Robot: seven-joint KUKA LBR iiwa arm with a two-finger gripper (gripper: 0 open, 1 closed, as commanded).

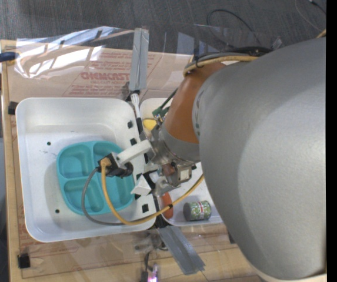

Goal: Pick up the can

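Tool (156, 181) near can (197, 210) (not touching).

Bright even light; glare on plastic sheet (68, 40) at top; near arm (262, 157) soft, slightly blurred.

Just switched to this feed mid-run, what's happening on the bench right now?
The grey arm reaches in from the right, its wrist hanging over the divide between the two white bins. The can lies on its side in the right bin, near the front edge, apart from the arm and not picked up. A teal compartment tray sits in the left bin. The arm's cables loop over that tray.
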